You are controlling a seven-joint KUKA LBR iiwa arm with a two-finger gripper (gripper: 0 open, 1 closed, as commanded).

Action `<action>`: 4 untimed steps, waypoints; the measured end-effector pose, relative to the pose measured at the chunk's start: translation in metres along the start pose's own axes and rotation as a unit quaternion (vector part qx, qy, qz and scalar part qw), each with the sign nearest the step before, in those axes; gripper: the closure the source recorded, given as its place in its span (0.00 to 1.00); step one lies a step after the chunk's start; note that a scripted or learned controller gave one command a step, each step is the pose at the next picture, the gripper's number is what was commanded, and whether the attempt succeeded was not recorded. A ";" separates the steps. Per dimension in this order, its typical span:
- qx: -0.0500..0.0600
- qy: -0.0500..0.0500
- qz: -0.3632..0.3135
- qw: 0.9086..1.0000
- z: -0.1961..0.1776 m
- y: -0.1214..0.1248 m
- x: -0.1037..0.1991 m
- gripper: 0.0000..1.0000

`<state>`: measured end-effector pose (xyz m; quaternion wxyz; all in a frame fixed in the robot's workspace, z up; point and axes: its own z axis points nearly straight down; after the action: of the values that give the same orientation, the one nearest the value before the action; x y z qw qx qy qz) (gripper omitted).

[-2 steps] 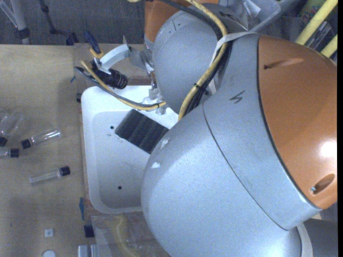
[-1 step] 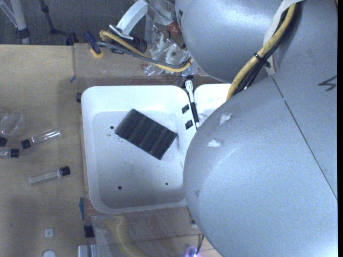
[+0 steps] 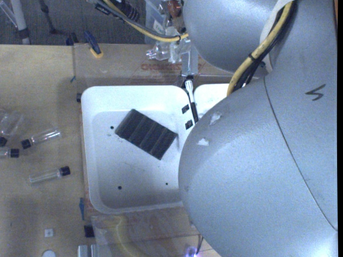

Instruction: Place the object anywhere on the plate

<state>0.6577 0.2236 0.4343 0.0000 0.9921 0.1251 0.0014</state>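
Observation:
A dark, ribbed rectangular plate (image 3: 146,134) lies flat and turned at an angle in the upper middle of the left white bin (image 3: 87,154). The grey arm (image 3: 268,143) looms large in front of the camera and covers nearly all of the right bin, of which a white corner (image 3: 210,93) shows. What lies under the arm is hidden. No loose object is visible in the left bin apart from the plate.
Clear vials with black caps (image 3: 49,174) lie on the wooden bench left of the bins. A blue clamp (image 3: 92,43) sits at the back edge. Black clips (image 3: 188,116) mark the rim between the bins. Yellow cables (image 3: 144,31) hang over the back.

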 end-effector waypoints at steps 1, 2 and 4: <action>0.000 0.000 0.000 1.000 0.000 0.000 0.000 0.00; -0.001 0.001 0.002 1.000 -0.010 0.002 0.000 1.00; -0.001 0.001 0.003 1.000 -0.019 0.003 0.001 1.00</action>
<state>0.6592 0.2205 0.4533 0.0004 0.9925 0.1220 0.0027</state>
